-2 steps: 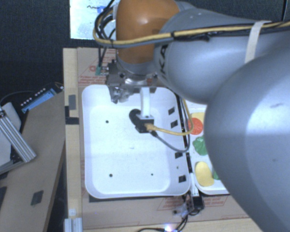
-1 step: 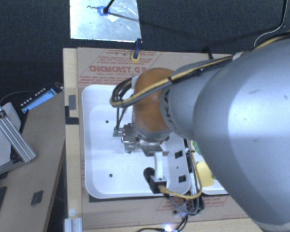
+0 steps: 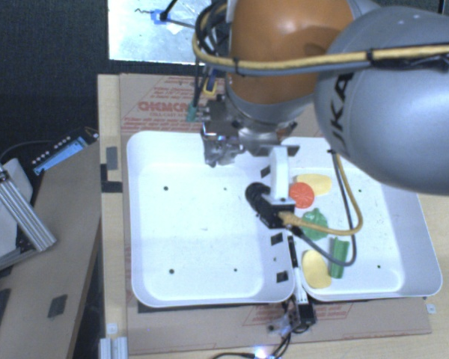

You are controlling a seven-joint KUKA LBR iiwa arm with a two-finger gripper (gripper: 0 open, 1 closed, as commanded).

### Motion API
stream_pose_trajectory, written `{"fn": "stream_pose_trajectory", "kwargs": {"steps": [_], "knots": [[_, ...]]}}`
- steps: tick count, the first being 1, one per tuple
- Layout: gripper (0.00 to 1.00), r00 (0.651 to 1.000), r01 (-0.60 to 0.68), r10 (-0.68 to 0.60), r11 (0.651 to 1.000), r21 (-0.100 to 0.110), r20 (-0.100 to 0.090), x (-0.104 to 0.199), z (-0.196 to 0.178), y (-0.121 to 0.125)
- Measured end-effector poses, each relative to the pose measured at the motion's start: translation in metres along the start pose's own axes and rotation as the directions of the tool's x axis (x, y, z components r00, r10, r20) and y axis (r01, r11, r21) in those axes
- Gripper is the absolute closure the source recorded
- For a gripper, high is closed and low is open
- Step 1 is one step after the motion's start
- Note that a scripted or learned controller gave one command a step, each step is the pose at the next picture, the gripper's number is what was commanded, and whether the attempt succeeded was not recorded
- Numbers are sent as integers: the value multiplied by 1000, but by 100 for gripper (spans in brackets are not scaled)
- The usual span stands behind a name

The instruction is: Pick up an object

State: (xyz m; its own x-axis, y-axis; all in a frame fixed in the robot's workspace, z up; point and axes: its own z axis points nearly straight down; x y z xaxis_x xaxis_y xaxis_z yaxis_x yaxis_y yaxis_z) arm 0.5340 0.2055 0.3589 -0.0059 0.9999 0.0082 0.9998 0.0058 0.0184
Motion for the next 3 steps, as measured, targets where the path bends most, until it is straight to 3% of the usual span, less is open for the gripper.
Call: {"fn": "stream_pose_trajectory", "kwargs": {"steps": [1, 2, 3], "knots": [[100, 1000, 1, -2, 1000, 29, 10, 30, 103, -53], [100, 1000, -14, 14, 1000, 19, 11, -76, 111, -49], [100, 1000, 0, 0, 1000, 5, 4, -46, 7, -12]]}}
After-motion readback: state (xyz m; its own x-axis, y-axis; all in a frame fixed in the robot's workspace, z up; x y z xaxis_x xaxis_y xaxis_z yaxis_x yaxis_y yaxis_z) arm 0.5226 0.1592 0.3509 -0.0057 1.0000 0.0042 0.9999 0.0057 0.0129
